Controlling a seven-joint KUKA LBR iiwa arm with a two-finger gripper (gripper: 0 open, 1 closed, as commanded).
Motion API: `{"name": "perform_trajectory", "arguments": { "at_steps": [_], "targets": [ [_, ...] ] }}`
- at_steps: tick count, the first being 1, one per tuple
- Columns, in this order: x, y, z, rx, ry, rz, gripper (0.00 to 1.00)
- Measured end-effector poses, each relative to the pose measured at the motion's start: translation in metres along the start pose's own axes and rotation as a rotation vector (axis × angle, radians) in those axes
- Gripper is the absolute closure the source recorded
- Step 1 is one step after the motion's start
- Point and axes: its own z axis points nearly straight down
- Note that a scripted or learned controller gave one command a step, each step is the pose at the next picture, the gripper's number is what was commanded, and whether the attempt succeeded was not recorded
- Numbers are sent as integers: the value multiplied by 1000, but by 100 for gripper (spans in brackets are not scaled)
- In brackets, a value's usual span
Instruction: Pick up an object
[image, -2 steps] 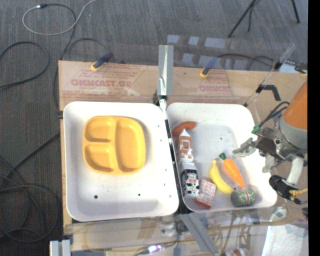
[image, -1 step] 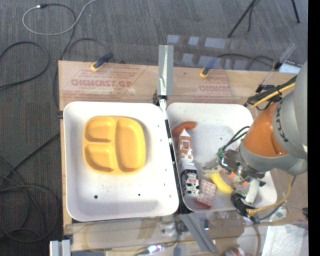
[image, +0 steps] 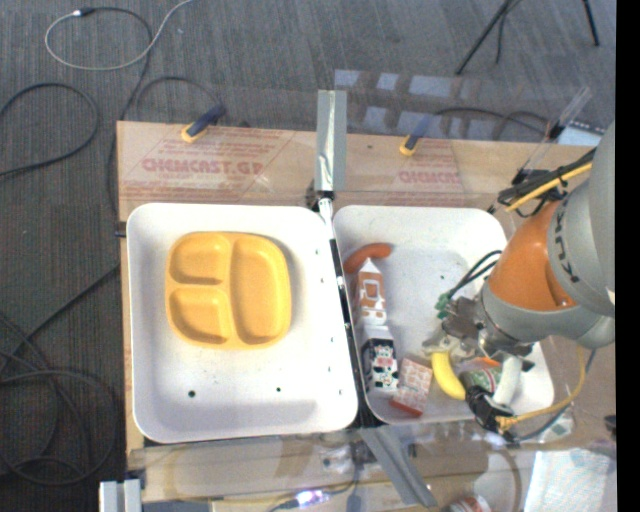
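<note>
Left bin (image: 150, 400): yellow tray (image: 230, 288), centre.
Right bin (image: 420, 225): sausage (image: 368, 253) at 10 o'clock; bottle (image: 371, 295) just below it; small carton (image: 380, 363) at 8; red packet (image: 412, 378) beside it.
Banana (image: 447, 374) at 5 o'clock: light, soft, smooth, bruises; grip across middle.
Gripper (image: 478, 372) low over banana's right side. Wrist hides it: cannot tell its state, nor whether it holds anything.

Yellow divided tray (image: 231, 288), white bins (image: 150, 400), yellow banana (image: 446, 376), orange-white bottle (image: 371, 292)
</note>
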Motion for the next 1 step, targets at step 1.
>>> {"name": "perform_trajectory", "arguments": {
  "at_steps": [1],
  "targets": [
    [55, -24, -123, 5, -7, 88, 100]
  ]
}}
